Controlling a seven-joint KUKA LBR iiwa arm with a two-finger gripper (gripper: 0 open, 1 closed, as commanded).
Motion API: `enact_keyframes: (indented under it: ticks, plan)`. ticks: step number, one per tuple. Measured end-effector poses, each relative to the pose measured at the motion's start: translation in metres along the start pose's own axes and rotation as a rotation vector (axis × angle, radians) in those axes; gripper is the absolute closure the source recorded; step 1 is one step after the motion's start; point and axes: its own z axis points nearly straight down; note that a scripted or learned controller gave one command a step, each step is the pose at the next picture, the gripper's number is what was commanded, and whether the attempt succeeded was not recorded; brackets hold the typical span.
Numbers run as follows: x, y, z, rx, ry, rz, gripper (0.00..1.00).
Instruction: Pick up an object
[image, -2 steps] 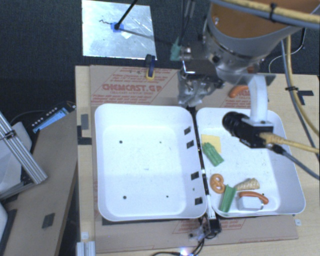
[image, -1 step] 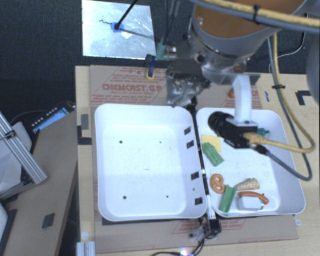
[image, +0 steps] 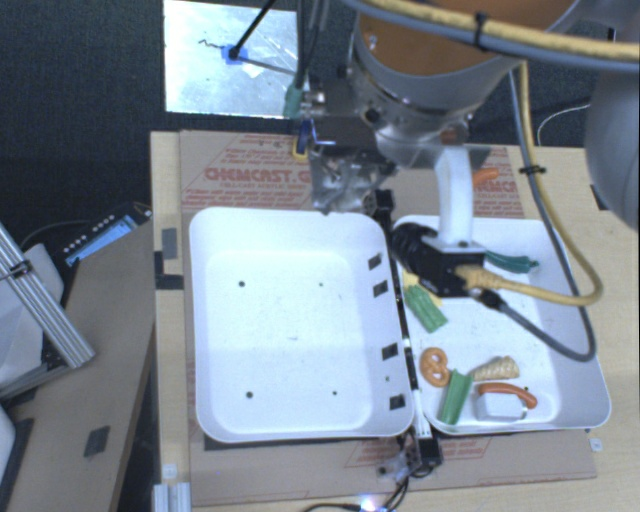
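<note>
Start from the gripper (image: 345, 190) at the upper centre of the frame, poised over the far rim of the left bin (image: 215, 330), close to the seam with the right bin (image: 590, 385). Cannot tell its opening from this blurred, partly hidden view, nor make out anything held there. Look for a target in the right bin, toward the lower right of the frame: a green block (image: 425, 308) just beside the seam, a pretzel (image: 435, 365) below it, a green stick (image: 455, 396) lower again, a pale bread-like piece (image: 497, 368), an orange-red piece (image: 512, 394) resting on something grey-white, and a teal piece (image: 510, 264) higher up. Favour, probably, the green block: nearest, flat-sided, apart from the pretzel and the rest. Swing across the seam toward the lower right, keeping high enough to clear both rims. Line the grip across the block's narrow width, then descend straight. Avoid the crowded cluster at the bottom of the bin, likely to yield a double catch or a slip. Mind the wall beside the block, and come down on the open side.
</note>
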Motion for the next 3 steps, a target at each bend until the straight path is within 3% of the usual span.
enact_keyframes:
  ticks: [3]
  plan:
    - [0.0052,0.0000,0.0001,0.000,-0.001,-0.001,1.00]
